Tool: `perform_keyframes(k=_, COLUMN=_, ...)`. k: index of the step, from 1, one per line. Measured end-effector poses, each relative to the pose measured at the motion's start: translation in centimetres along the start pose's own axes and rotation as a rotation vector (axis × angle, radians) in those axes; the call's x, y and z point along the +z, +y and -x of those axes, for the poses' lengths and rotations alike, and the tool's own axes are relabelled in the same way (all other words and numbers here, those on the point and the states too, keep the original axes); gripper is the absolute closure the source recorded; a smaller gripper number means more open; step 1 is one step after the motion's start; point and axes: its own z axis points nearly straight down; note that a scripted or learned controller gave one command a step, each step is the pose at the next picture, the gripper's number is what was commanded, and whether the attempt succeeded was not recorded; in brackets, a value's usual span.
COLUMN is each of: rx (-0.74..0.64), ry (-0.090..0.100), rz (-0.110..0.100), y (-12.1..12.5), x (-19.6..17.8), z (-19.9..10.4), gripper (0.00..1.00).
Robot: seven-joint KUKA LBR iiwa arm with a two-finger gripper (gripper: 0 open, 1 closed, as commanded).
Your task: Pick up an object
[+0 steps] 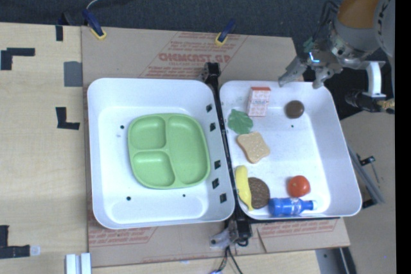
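**Gripper poised above right bin, nothing yet taken**

The arm [366, 3] is seen entering from the right, its orange band uppermost, with the gripper [302, 77] held over the far rim of the right bin [343, 157]. Its two fingers [287, 77] are spread apart and nothing is seen between them. This posture is judged to be an approach stance, kept high so that the bin wall is cleared ahead of any descent.

All candidate objects are found in the right bin. A small brown round piece [294, 109] lies nearest the gripper, just below it, with a pink-and-white carton [259, 101] to its left. A green leaf-shaped item [241, 120] and a slice of bread [254, 147] are placed near the dividing wall. Along the near edge a banana [241, 184] and a dark brown round patty [259, 192] are touching; a blue bottle [290, 206] lies on its side just beside them, and a red tomato [298, 186] sits above it.

The left bin [106, 157] is occupied by a green divided plate [169, 151], which rests flat and well apart from the gripper.

The pick is assessed as not yet begun. The brown round piece is considered the readiest target, being closest and free of neighbours; the items crowded at the near edge would be harder to separate cleanly. Both bins stand on a cardboard sheet [192, 54] clamped to the tabletop [38, 138], presumably so that they are not shifted.
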Motion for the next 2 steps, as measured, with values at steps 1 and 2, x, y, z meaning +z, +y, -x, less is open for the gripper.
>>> perform_keyframes(k=1, rx=0.002, ry=-0.001, rz=-0.003, y=0.5, x=8.7, z=5.7, gripper=0.00)
perform_keyframes(k=2, rx=0.000, ry=0.000, rz=-0.001, y=0.2, x=12.9, z=5.2, gripper=0.00)
